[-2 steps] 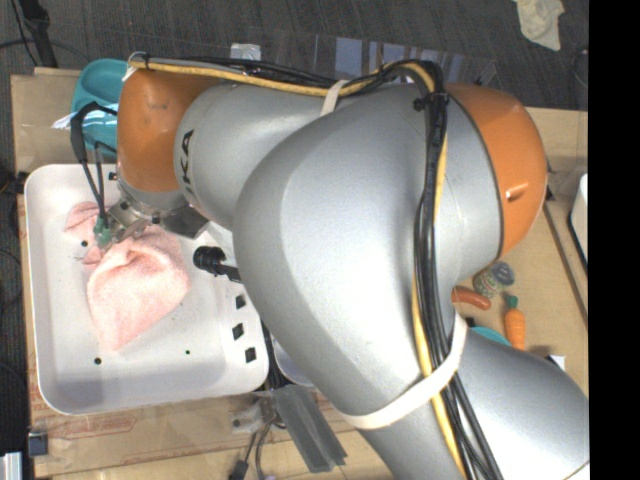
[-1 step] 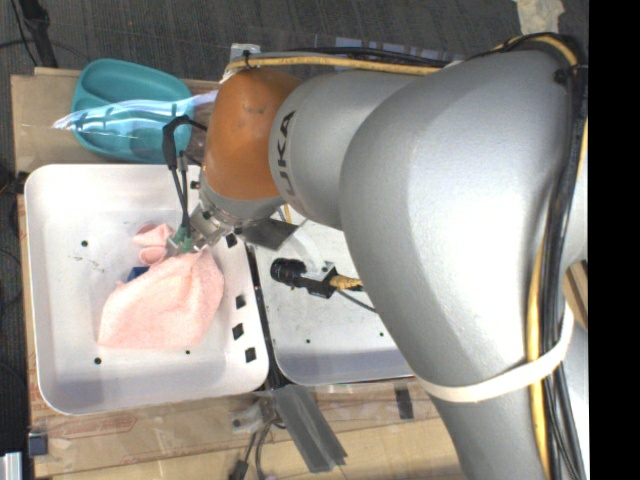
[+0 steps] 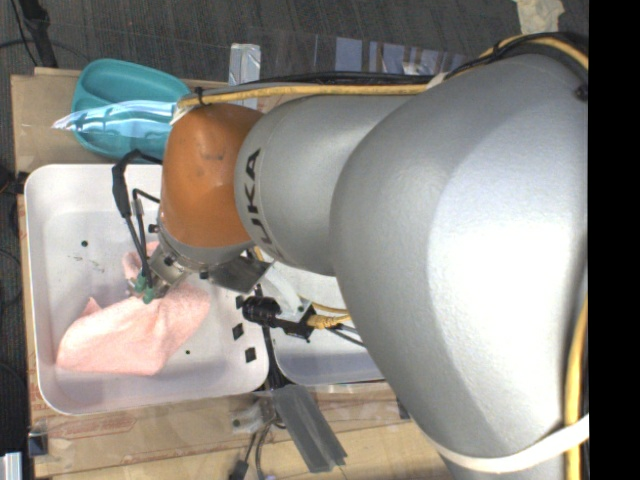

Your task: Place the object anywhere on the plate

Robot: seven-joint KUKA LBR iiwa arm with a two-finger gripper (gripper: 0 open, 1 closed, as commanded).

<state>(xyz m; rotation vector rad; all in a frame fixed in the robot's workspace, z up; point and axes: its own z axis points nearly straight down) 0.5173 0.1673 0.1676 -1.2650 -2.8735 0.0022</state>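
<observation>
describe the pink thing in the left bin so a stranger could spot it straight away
Start at the shallow white bin on the left of the camera view, under the orange band of the grey arm. Along its lower half lies a crumpled, soft pale pink cloth, spread flat with its upper end running up beneath the arm's wrist. It is the only pink, limp item there; the teal plastic object sits outside, above the bin.

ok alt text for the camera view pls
A large grey robot arm with an orange band reaches over the left white bin, its wrist low above a crumpled pink cloth. A teal plastic object sits behind the bin.
</observation>
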